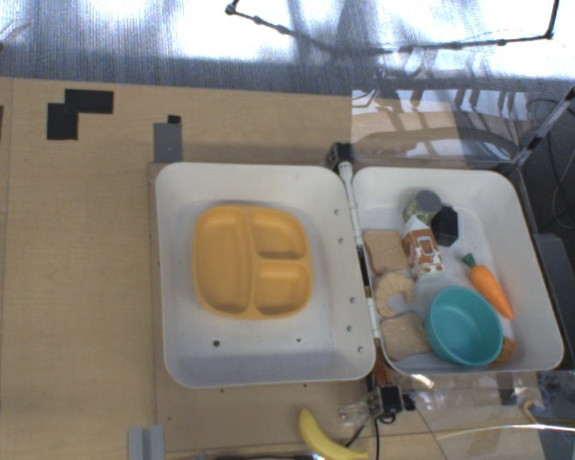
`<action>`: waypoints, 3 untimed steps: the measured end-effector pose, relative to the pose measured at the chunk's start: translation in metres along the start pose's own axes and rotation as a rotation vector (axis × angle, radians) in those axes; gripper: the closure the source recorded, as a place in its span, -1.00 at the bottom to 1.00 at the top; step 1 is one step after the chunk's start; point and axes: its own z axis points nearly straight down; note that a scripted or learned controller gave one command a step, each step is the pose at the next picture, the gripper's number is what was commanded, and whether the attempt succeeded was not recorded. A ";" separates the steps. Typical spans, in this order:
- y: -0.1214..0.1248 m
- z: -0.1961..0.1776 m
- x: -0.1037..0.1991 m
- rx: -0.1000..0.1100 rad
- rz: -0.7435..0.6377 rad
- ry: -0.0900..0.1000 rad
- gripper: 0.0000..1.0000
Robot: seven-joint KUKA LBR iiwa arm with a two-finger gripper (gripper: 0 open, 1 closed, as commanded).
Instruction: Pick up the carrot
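Note:
The carrot (490, 287) is orange with a small green top and lies in the right bin (524, 220), near its right wall. Its green end points up-left and its tip points down-right, just right of a teal bowl (465, 326). It rests flat on the bin floor with nothing on top of it.
In the right bin, left of the carrot, lie a small carton (423, 246), a black item (446, 224), a grey-green item (425, 203), bread slices (385, 251) and a croissant (395, 291). The left bin (177, 353) holds a yellow divided plate (252, 260). A banana (324, 439) lies on the bench in front.

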 end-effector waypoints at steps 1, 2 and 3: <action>-0.003 -0.013 0.002 -0.002 -0.010 0.009 1.00; -0.003 -0.012 0.002 -0.002 -0.010 0.008 -1.00; 0.002 0.015 -0.005 0.007 0.011 -0.014 -1.00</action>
